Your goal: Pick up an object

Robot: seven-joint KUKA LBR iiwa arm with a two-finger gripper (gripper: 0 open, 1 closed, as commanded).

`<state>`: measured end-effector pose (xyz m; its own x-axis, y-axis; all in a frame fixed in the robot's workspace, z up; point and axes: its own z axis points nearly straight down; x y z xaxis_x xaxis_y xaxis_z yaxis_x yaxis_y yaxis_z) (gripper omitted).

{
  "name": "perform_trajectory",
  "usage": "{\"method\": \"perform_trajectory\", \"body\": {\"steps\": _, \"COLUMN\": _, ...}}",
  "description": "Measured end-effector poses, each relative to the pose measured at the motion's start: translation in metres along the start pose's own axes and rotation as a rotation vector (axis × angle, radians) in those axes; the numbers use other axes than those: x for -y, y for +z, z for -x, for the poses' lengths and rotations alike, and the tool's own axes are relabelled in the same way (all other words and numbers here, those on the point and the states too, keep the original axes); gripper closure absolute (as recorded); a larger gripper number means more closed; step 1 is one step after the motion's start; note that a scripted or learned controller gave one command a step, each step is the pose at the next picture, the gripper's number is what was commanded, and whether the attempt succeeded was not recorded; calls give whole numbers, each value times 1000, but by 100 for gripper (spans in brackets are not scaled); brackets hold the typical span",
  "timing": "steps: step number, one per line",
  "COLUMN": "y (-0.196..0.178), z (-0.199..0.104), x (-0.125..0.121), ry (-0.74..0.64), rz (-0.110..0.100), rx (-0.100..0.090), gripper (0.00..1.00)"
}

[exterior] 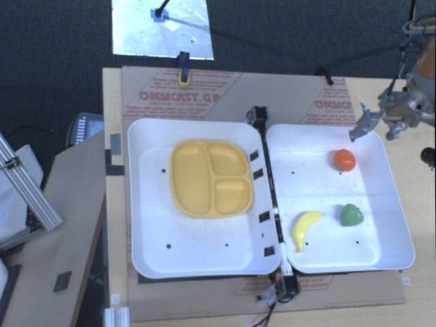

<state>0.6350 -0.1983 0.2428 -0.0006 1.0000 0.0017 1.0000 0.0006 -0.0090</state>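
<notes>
Camera view: gripper [375, 124] hangs over right bin [392, 182] far corner, metal fingers spread, nothing between. Right bin: round glossy tomato [344, 160] near far edge, lumpy green pepper [351, 214] near right edge, curved banana [305, 228] by near-left corner. Left bin [146, 182]: yellow three-part plastic tray [210, 178], centre.

Dark blue-grey carpet [306, 26] fills the upper part of the frame. On it at upper centre lies a shiny silver sheet [162, 19]. The pale wooden bench [422, 203] carries a brown printed cardboard sheet [225, 90]. An aluminium rail [27, 189] slants at the left edge.
</notes>
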Motion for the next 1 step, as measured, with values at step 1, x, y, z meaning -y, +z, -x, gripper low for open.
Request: {"method": "perform_trajectory", "body": {"steps": 1, "y": -7, "z": -1, "x": -2, "ry": -3, "rz": 11, "rx": 2, "gripper": 0}}
